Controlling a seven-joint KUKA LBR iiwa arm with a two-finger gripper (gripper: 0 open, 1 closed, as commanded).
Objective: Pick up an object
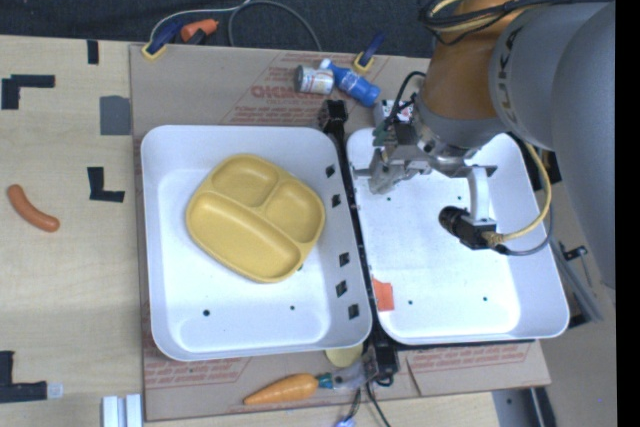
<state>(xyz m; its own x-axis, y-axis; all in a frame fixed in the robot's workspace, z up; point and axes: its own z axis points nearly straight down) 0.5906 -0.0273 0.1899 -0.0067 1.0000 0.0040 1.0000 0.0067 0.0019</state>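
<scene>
A yellow divided plate (257, 215) lies upside-up in the left bin (170, 315), a little left of its middle. A small orange-red piece (383, 295) rests against the left wall of the right bin (500, 315). My gripper (388, 168) hangs low over the far left part of the right bin, close to the divider between the bins, under the grey arm with its orange band (470, 55). It is well apart from the orange-red piece and nothing shows in it.
A black cable fitting (470, 227) hangs from the arm over the right bin. Outside the bins lie a blue and white bottle (340, 80) at the back, a carrot (285, 389) at the front and a sausage (33, 208) far left.
</scene>
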